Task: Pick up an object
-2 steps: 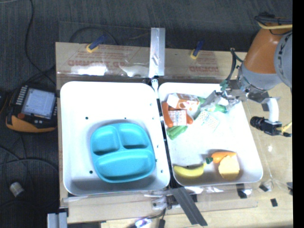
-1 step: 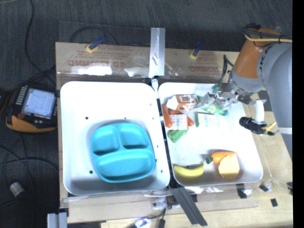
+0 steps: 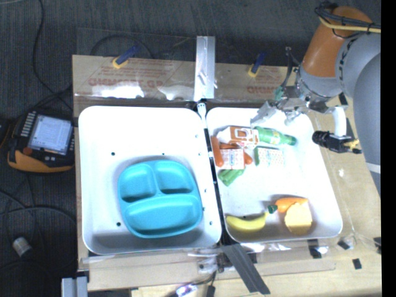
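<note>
Can't really tell what the gripper [image 3: 276,107] is doing with its grip, it's too small and blurry up at the far right corner of the right shallow white plastic bin [image 3: 322,184]. Nothing visibly held. Just below it lies a green plastic bottle [image 3: 275,137], next to an orange-and-white carton [image 3: 237,138]. A yellow banana [image 3: 246,221] and an orange block [image 3: 297,218] sit near that bin's front edge. The left white bin [image 3: 99,135] holds a blue divided plastic tray [image 3: 159,196].

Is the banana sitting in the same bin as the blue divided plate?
No, the banana lies in the right bin, while the blue divided plate sits in the left bin.
</note>
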Robot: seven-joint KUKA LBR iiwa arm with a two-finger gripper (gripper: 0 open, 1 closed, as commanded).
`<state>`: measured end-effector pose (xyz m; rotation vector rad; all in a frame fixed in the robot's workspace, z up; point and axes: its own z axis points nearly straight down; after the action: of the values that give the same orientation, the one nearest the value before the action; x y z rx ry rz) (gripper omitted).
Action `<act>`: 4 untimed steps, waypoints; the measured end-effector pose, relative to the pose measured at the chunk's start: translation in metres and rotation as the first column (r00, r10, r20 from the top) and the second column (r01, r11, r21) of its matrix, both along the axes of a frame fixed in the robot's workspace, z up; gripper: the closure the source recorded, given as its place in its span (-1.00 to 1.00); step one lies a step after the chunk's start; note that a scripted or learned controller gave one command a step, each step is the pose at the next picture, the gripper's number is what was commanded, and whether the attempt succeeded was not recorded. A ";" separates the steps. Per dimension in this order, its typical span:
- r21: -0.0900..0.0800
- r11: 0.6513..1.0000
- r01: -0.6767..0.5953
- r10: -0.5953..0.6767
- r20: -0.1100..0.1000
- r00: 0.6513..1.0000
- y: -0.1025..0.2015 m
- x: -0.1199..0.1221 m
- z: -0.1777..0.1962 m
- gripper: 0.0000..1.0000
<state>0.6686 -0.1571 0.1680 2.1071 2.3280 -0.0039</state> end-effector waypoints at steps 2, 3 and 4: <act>-0.003 0.999 0.041 -0.041 0.026 0.999 -0.025 -0.030 -0.045 -1.00; -0.001 0.984 0.181 -0.181 0.000 0.984 0.007 -0.020 0.064 -1.00; 0.001 0.994 0.108 -0.108 -0.003 0.994 -0.007 -0.042 -0.044 -1.00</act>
<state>0.6265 -0.1642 0.1241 2.2322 2.2125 -0.0052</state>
